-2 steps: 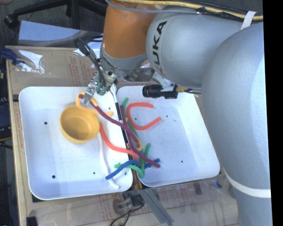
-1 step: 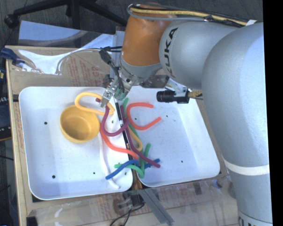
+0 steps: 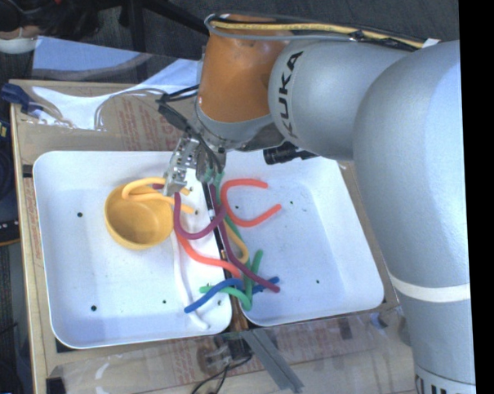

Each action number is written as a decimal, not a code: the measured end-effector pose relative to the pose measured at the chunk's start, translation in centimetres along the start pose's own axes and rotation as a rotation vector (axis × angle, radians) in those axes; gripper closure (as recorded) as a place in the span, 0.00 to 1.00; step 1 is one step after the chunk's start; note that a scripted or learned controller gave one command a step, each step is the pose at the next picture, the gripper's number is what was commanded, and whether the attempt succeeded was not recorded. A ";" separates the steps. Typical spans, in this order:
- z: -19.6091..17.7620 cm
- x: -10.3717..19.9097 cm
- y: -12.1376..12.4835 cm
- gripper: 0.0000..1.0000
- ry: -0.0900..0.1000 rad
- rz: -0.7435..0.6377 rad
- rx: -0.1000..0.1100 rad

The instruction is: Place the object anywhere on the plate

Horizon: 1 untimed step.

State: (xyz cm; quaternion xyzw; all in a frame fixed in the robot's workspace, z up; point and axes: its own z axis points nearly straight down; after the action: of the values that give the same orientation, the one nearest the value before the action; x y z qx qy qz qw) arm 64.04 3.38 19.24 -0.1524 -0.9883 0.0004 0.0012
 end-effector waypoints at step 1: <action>0.1 0.8 1.3 1.00 0.003 0.047 0.002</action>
State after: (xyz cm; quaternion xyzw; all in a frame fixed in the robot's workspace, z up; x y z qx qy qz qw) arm 63.67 4.90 19.17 -0.1757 -0.9844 0.0010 0.0026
